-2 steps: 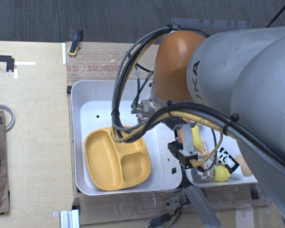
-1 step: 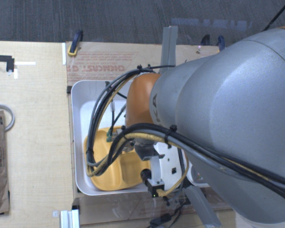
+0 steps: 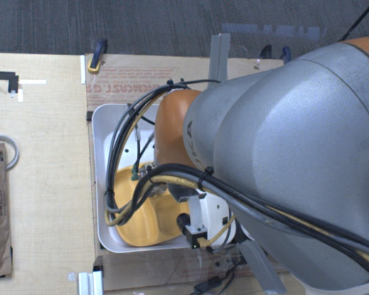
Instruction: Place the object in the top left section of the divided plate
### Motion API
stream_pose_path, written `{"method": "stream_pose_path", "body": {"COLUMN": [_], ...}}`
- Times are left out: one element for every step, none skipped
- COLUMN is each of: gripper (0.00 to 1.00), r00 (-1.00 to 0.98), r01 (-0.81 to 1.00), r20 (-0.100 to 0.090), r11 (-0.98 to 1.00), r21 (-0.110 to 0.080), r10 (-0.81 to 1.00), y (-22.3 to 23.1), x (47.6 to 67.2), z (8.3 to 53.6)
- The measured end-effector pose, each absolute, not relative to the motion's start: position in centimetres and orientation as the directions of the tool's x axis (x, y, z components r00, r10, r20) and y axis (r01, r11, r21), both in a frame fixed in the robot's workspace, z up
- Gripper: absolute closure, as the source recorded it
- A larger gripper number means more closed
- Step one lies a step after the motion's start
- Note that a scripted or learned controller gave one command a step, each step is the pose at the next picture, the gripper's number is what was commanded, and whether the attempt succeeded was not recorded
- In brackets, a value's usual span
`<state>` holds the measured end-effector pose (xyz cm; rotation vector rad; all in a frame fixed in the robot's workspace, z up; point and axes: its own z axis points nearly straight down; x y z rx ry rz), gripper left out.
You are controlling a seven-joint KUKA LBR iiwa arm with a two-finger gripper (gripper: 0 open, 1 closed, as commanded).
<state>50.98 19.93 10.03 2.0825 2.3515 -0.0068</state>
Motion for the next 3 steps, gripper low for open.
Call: {"method": "stream_pose_path", "body": {"gripper": [1.00,1.00,1.00], "r00": [0.234,0.547,0.724], "r01": [0.972,0.837,0.689], "r20": [-0.007,-0.008,-0.009], "r11": [-0.234,-0.547,-0.724], "r21": [-0.005,-0.003,-0.001], "r10": [0.972,0.837,0.689], "y": [19.6,14.0,13.9], "x": [48.2,47.7,47.8], "z": [14.7,16.5,23.2]}}
